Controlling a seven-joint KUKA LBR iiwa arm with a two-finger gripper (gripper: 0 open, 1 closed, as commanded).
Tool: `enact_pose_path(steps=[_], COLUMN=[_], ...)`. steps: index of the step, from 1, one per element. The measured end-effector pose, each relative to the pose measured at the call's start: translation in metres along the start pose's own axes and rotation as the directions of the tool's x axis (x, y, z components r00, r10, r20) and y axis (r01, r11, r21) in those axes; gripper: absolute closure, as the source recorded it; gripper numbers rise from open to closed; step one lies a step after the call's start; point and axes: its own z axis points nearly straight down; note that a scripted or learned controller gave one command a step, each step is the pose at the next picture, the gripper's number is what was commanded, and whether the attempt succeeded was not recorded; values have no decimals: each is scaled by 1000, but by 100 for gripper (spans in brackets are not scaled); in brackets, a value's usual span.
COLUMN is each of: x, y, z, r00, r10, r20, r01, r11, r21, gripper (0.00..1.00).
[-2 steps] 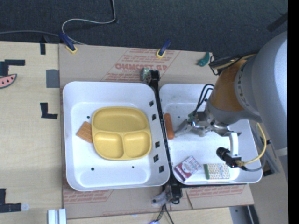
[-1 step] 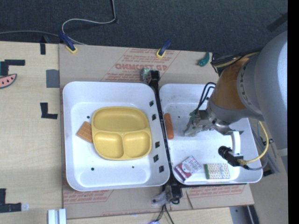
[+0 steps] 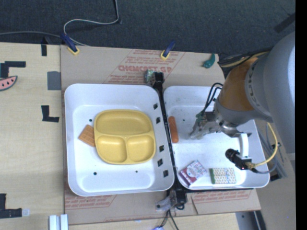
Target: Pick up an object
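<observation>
My gripper [image 3: 197,130] hangs low over the middle of the right bin [image 3: 211,97], fingers pointing left and down, with nothing visibly between them. An orange sausage-shaped thing [image 3: 173,129] lies along the right bin's left wall, just left of the fingertips. A red and white packet [image 3: 193,171] and a green and white packet [image 3: 223,176] lie near that bin's front edge. In the left bin [image 3: 79,176] sits a yellow divided plate [image 3: 125,135], with a brown cracker-like piece [image 3: 87,135] tucked under its left side.
A cardboard sheet [image 3: 139,66] lies under both bins. A black clip divider [image 3: 160,123] runs between the bins. Yellow clamps [image 3: 167,51] and a teal piece [image 3: 208,61] sit at the cardboard's far edge.
</observation>
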Motion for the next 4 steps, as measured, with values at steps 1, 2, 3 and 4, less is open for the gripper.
enact_pose_path(steps=[1,2,3,4], x=[0,1,1,-4], y=[0,-1,-1,-74], z=[-9,-18,-18,18], r00=[1000,1000,1000,1000], r10=[0,0,0,3], r20=[0,-1,0,-5], r01=[0,0,0,-3], r11=[1000,1000,1000,1000], r21=[2,3,3,5], gripper=[100,100,0,0])
